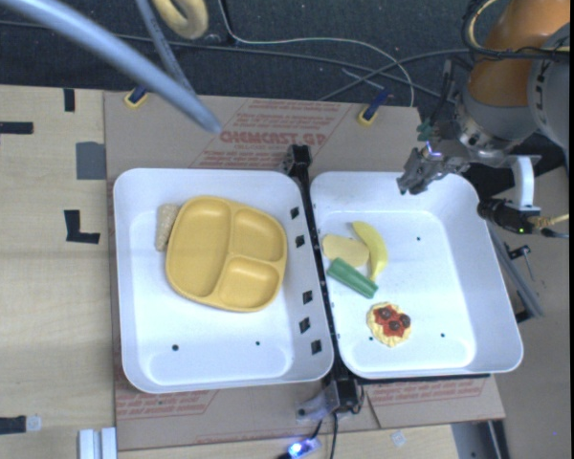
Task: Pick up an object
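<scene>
A curved yellow banana (pixel 371 246), a pale wedge (pixel 342 249), a green stick (pixel 351 277) and a small round pizza (pixel 390 324) lie in the right bin (pixel 459 256). The gripper (pixel 416 180) hovers over its far rim, grasping nothing; whether it is released or clenched, I cannot tell. The glossy yellow divided plate (pixel 226 253) fills the left bin (pixel 143 285).

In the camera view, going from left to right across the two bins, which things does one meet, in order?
Tan piece → yellow divided plate → green stick → pizza-like toy → gripper. The banana and the pale piece overlap the stick's span, so both are omitted.

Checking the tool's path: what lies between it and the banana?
Bare white floor of the right bin separates the tool from the banana, in the camera view.
</scene>
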Controlling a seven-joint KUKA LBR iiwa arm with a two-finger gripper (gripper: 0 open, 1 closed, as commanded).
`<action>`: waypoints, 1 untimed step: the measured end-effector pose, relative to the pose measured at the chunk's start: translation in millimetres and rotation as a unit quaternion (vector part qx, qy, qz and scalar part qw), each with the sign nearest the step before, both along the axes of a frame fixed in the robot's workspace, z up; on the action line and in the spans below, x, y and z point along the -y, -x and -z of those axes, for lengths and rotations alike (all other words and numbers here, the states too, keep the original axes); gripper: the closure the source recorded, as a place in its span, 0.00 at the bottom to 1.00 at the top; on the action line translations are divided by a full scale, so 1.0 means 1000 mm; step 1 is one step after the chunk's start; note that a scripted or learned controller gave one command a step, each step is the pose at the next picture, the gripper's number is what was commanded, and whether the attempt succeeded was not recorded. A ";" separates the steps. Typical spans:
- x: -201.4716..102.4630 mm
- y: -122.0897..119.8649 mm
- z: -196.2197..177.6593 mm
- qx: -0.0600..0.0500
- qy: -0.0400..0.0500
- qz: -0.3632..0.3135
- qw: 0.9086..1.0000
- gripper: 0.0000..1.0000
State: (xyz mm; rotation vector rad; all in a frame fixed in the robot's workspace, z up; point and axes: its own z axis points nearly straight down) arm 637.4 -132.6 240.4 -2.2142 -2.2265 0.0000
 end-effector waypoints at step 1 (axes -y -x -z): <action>-0.048 0.017 -0.006 0.000 0.000 0.000 1.000 1.00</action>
